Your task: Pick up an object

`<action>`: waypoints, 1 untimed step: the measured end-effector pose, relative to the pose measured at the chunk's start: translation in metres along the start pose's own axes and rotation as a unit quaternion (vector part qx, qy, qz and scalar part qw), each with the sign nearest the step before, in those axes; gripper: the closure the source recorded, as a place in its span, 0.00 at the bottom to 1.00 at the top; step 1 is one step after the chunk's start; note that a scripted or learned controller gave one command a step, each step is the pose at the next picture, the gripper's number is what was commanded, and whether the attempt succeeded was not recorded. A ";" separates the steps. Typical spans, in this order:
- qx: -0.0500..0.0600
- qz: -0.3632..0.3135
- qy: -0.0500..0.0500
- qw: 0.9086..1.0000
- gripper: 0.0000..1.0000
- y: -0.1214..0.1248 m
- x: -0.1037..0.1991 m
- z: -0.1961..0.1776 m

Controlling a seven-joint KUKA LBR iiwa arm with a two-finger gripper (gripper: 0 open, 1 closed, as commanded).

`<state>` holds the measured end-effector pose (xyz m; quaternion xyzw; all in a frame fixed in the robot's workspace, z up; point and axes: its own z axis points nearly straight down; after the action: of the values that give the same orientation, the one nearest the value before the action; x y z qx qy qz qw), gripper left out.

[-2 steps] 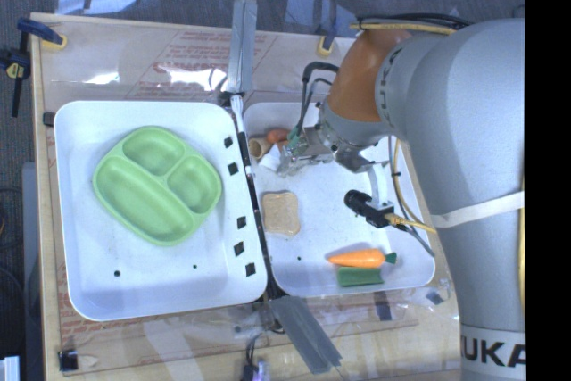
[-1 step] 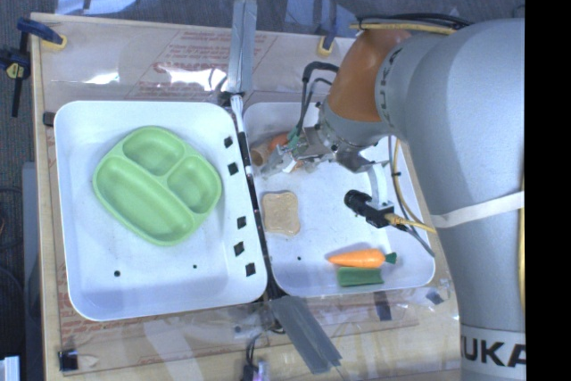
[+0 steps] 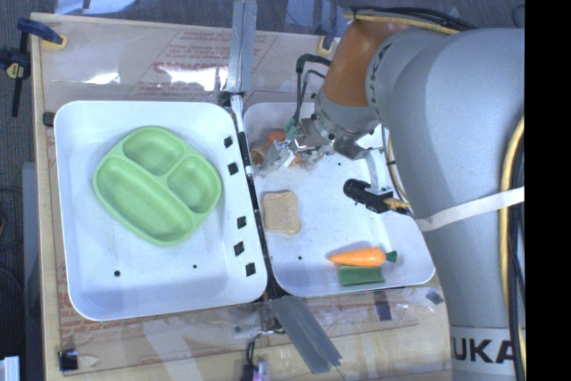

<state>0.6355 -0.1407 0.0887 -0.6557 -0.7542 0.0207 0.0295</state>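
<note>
The hand (image 3: 299, 144) sits low at the right bin's (image 3: 312, 277) eleven o'clock corner, its grip state impossible to tell.

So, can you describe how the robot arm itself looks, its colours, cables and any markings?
The arm is bulky, rounded and light grey, with an orange band above the wrist. Thin black cables loop beside that band. White letters "UKA" show low on its base. The gripper looks small, metallic and dark.
</note>
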 end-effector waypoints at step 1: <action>0.001 -0.002 -0.006 1.000 1.00 -0.001 -0.004 -0.007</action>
<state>0.6352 -0.1454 0.0957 -0.6538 -0.7558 0.0250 0.0260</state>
